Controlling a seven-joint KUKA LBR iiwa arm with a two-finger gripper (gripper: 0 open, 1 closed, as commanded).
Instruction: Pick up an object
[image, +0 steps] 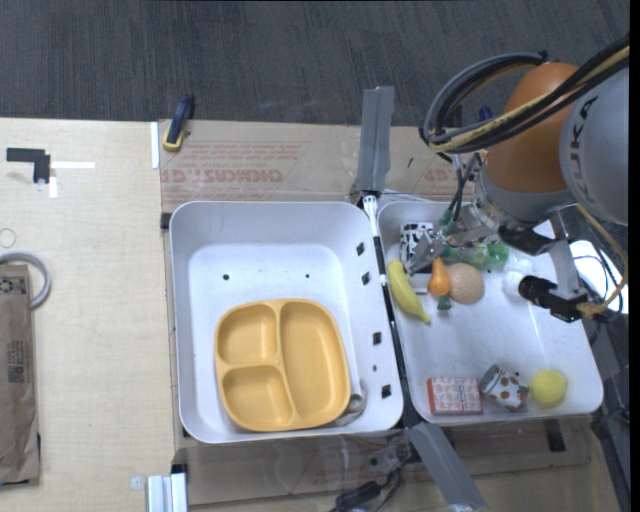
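Looking down into the right bin (560, 345), you have the gripper (440, 250) lowered at the far left corner, right over a tight cluster: a banana (405, 290) lying along the left wall, a small orange carrot-like piece (439, 280) just beside it, and a tan egg-shaped object (465, 284) touching that piece on its right. Something green (492, 256) sits just behind the egg shape, partly under the arm. Whether the fingers are spread or closed, you cannot tell; cables and the wrist hide them, and nothing is visibly held between them.

The carrot-like piece looks the likeliest target, since the tool hangs closest above it. Judging by their look, these are toy foods: light, stiff, smooth plastic, so expect them to slip or squirt sideways if pinched off-centre. Take the carrot piece across its narrow middle, not the tapered end. The egg shape is round and would roll; grip it across its widest part. The banana is best taken across its mid-length, though the bin wall crowds one side.

Along the near wall lie easier, well-separated picks: a flat red-and-white packet (454, 394), a small patterned object (503, 388) and a yellow ball (548, 387). The packet lies flat and offers little edge. The left bin (190, 300) carries a yellow divided plate (283, 364).
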